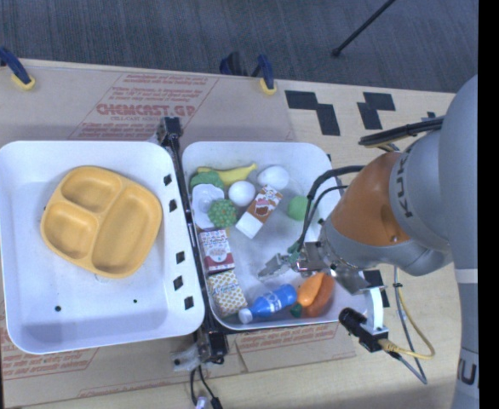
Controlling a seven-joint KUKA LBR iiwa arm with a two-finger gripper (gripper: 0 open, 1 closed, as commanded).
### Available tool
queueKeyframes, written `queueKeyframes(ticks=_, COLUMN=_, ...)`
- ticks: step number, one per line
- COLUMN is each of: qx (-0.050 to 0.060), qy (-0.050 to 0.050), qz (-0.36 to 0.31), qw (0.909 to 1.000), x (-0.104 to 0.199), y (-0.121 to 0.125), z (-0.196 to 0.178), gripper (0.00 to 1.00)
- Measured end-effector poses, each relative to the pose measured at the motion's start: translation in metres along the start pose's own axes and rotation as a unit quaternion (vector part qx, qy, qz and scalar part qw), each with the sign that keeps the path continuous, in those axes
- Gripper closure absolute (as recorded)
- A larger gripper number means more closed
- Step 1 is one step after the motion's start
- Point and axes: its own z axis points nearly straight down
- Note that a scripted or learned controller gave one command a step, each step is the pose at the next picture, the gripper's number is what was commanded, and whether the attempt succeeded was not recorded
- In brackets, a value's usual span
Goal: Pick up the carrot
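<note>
1. At the left of the frame, the left bin (11, 228) holds a yellow divided plate (101, 220) in its upper half; its lower floor is bare white.
2. The right bin (322, 156) is crowded: a banana (232, 175), two white eggs (258, 184), a green knobbly ball (222, 214), small cartons (218, 250) along its left wall, and a blue bottle (271, 302) lying at the bottom edge.
3. The carrot (316, 292) lies in that bin's lower right corner, just right of the bottle. It is orange and stubby, its long axis slanting from lower left to upper right; which end is the tip is unclear.
4. The gripper (285, 265) sits just above and left of the carrot, metal fingers spread and grasping nothing. The corner walls hem the carrot in closely.
</note>
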Motion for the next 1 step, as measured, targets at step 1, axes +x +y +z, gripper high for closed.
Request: queueKeyframes(ticks=1, qx=0.001, qy=0.0, qz=-0.002, qw=1.0, x=0.0, y=0.0, z=-0.0097, gripper=1.0)
